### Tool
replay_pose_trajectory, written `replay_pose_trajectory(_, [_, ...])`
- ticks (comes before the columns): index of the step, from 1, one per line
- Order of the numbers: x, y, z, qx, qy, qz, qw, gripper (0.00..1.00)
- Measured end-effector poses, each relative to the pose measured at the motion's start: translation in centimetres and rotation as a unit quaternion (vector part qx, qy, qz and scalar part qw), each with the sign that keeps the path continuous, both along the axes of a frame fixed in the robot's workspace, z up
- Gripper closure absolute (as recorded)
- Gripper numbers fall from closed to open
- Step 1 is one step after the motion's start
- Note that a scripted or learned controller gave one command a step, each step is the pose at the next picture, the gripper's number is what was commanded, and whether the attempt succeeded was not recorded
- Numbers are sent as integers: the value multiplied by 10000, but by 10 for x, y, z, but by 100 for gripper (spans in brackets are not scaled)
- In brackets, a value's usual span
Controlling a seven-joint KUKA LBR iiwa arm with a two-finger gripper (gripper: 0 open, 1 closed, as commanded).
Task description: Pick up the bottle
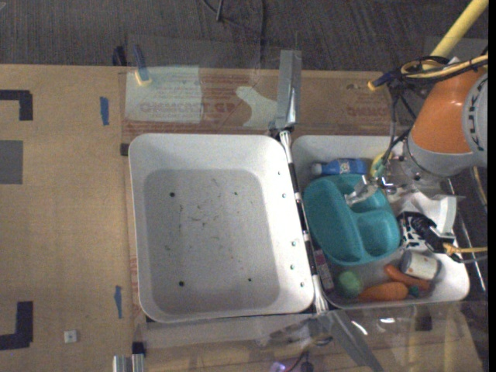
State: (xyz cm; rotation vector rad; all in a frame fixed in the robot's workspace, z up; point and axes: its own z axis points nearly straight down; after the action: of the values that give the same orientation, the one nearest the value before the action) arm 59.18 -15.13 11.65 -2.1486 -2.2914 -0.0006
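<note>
You are looking down at a brown worktop (62, 208) that carries two white bins side by side. The left bin (147, 208) sits near the middle of the worktop, and its floor shows small dark specks. The right bin (341, 141) sits toward the worktop's right edge and is crowded with objects.

The bottle (341, 166) is blue with a white cap. It lies on its side against the right bin's far wall, with the cap pointing toward the left bin. Just in front of it is a teal tray (333, 219) with two compartments, which takes up much of the bin.

The end effector (366, 195) hangs over the tray's far compartment, close to the bottle but not on it. You cannot tell whether it is open or closed, and nothing can be seen in its grasp. The arm's orange band (442, 122) is above the bin's far right corner.

Along the right bin's near wall lie a green ball (350, 283) and a carrot (384, 291), with a white cup (422, 264) by the near right corner. A clear-covered sheet (167, 91) lies at the worktop's far edge, behind the left bin.
</note>
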Motion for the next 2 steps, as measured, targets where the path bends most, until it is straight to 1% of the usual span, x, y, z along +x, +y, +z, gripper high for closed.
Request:
replay_pose_trajectory(1, [61, -27, -30, 33, 145, -138, 9998, 0])
replay_pose_trajectory(2, [62, -1, -30, -64, 169, 74, 9998, 0])
